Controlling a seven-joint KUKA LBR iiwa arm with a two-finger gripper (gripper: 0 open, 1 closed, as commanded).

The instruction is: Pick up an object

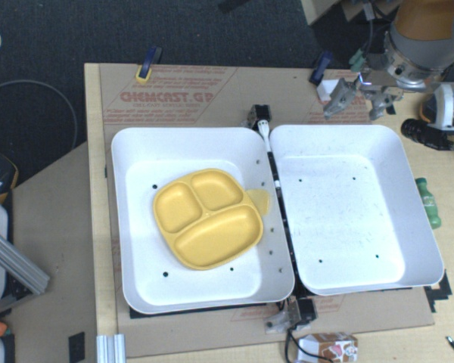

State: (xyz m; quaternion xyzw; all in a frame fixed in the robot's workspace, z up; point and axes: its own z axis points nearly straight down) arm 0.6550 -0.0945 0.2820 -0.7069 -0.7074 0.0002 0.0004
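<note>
A yellow three-compartment plate [206, 218] lies flat in the left bin [136, 157], a little right of its middle. A paler yellow piece [259, 200] peeks out from under the plate's right edge. My gripper [358, 106] hangs at the top right, over the far rim of the right bin [348, 203] and well away from the plate. Its fingers [337, 101] are spread open and nothing sits between them.
Both bins rest on a brown board [181, 97]. Clamps [146, 65] sit at its far edge, and a black clip [260, 116] joins the bins at the back. A green object [429, 203] lies outside the right bin's right rim.
</note>
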